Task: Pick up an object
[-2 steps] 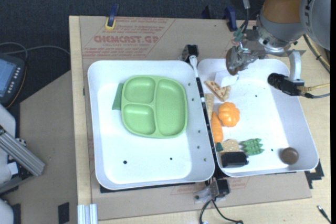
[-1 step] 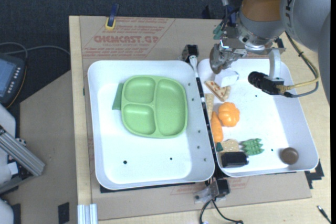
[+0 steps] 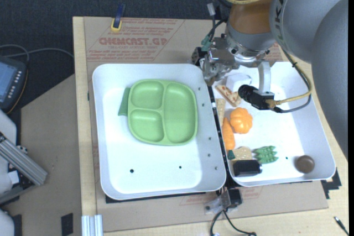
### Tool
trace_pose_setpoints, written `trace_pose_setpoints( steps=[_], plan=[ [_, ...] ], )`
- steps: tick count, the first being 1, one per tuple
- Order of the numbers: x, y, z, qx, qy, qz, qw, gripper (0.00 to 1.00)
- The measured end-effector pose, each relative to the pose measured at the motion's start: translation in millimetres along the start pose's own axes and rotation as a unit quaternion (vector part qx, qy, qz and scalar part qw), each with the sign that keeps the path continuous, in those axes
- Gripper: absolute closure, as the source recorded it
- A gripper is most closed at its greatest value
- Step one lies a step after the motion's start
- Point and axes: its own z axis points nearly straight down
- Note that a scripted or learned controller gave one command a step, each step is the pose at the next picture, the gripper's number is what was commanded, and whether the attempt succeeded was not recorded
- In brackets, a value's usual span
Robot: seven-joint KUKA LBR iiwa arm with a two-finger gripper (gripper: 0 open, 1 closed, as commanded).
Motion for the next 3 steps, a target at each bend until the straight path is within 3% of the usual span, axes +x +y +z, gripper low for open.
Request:
trace_pose_setpoints(
  steps=[1, 3],
  plan=[
    [22.9, -7.4, -14.7, -0.003, 0.000, 0.001, 1.0000, 1.00],
    [12.5, 1.9, 0.9, -0.002, -0.001, 0.002, 1.0000, 1.00]
  ],
)
